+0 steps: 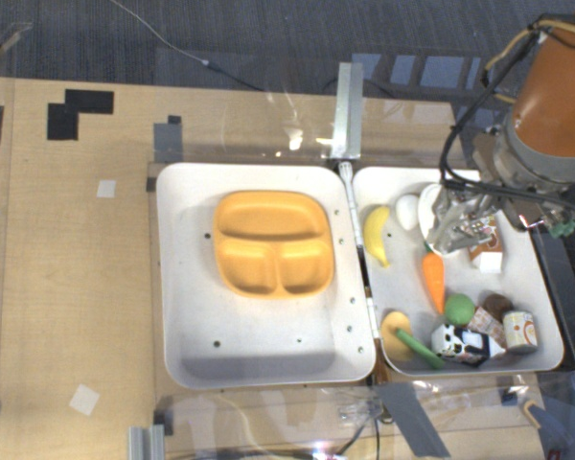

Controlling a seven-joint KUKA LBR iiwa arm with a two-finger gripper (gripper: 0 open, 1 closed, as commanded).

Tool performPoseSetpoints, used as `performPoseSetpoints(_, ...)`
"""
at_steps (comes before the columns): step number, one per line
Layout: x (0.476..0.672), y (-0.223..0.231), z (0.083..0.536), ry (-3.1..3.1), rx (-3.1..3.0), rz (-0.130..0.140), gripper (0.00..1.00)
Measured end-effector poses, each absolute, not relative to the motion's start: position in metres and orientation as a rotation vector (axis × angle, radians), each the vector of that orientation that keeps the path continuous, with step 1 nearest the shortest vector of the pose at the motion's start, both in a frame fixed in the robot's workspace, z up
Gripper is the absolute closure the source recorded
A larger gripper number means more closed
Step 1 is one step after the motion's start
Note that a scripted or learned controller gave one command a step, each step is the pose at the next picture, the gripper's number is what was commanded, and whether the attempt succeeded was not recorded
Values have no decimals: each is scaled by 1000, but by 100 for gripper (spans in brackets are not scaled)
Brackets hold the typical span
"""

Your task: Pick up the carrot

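An orange carrot (432,279) lies in the right bin (541,286), pointing toward the near side with its top end up near the gripper. My gripper (448,235) hangs just above the carrot's upper end, its metal fingers (444,226) pointing down. Nothing shows between the fingers, and the gap between them is hard to read from this angle.
A yellow divided plate (272,242) sits in the left bin (187,343). Around the carrot lie a banana (377,235), a white egg (406,211), a green ball (459,309), a small can (519,330), a cow toy (458,344) and a white block (490,262).
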State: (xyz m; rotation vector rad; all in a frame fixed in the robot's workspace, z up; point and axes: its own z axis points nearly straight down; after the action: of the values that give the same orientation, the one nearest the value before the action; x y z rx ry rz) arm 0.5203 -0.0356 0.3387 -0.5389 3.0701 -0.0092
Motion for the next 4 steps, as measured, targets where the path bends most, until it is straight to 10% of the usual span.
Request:
performPoseSetpoints(1, 507, -100, 140, 3016, -887, 6, 100)
performPoseSetpoints(2, 506, -111, 245, 3021, -795, -12, 100)
performPoseSetpoints(3, 504, -111, 241, 3028, -797, -5, 0)
performPoseSetpoints(4, 551, -130, 137, 2939, -1105, 3, 0)
